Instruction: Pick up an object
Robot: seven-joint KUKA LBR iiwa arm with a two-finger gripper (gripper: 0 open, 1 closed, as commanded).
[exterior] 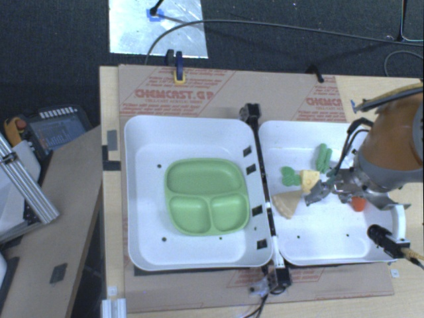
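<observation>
arm body: thick rounded grey KUKA arm casing (391,175), smooth and matte
band: broad glossy orange ring (396,134) above the wrist
cable: thin black cable (349,142) looped along the wrist's side
wrist end: silver-grey metal parts, small and blocky
gripper: slim dark grey two-finger metal gripper (314,197), its details too small to tell

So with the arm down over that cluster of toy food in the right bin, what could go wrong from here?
The gripper sits low among crowded pieces: the yellow piece, the tan wedge and the green pieces lie close together, so it may nudge or pinch more than one. The tan wedge lies near the divider between the bins and could get pushed against it. An orange piece near the arm's wrist might get knocked.
</observation>
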